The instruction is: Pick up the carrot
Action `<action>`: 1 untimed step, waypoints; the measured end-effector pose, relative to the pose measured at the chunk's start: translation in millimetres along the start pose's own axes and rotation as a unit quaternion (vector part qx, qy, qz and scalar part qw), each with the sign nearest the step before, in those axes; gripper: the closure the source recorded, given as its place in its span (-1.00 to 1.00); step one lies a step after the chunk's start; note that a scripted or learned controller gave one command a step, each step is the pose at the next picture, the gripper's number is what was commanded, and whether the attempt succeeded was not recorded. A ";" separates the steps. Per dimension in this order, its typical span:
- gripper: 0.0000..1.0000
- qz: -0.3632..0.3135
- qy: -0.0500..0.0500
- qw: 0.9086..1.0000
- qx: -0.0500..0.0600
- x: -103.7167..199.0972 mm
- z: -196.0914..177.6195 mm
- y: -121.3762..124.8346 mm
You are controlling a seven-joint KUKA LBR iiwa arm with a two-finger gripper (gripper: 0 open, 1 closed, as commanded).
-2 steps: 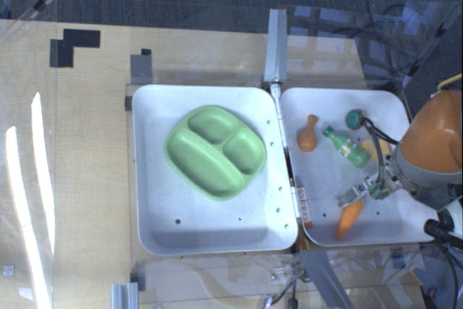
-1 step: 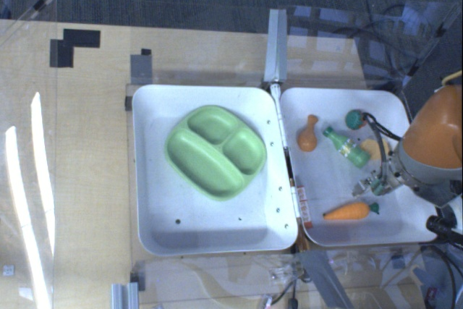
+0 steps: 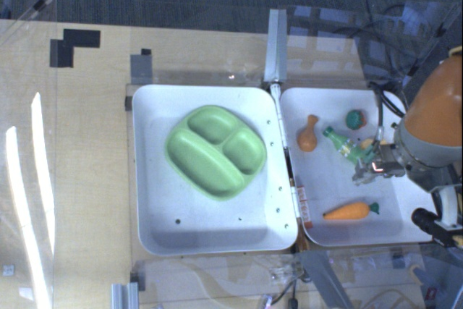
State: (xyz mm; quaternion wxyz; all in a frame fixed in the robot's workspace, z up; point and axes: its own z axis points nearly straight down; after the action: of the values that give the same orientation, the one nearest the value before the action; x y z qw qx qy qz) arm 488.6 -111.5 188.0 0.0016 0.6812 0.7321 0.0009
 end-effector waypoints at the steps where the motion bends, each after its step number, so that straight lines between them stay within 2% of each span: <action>1: 1.00 0.187 0.000 0.982 0.002 44.7 5.1 14.1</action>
State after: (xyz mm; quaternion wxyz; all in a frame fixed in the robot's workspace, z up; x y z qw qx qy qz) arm 499.4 -65.9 182.9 0.0001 0.8062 0.5916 -0.0001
